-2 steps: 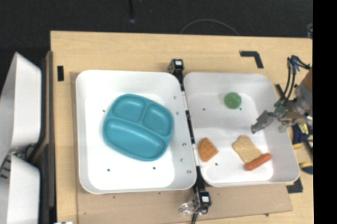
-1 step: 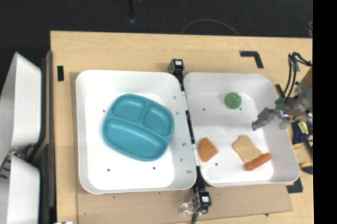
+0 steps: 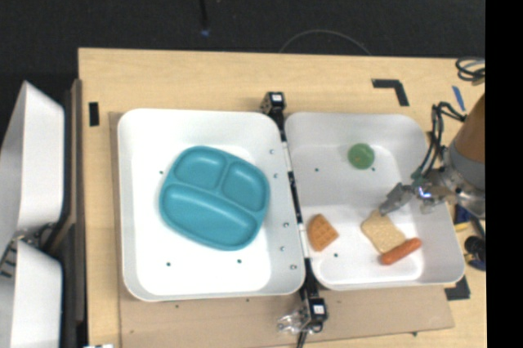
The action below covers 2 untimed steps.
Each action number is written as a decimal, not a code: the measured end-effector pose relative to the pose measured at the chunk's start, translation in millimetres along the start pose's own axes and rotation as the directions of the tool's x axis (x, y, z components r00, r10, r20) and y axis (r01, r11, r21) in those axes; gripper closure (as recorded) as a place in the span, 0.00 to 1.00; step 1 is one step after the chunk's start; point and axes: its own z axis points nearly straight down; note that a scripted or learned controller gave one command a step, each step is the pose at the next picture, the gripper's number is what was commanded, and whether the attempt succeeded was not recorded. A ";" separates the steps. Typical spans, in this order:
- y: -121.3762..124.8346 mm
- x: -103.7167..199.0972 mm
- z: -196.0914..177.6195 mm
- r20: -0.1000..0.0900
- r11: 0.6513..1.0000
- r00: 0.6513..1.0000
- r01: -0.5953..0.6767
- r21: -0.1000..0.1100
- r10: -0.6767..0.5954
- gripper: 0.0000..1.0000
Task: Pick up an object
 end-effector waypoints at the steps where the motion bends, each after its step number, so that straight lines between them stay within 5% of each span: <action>1: 1.6 -1.8 49.3 0.001 1.000 1.000 -0.003 -0.008 0.003 0.00; 2: 4.7 -2.3 33.6 0.001 1.000 1.000 -0.003 -0.017 0.003 1.00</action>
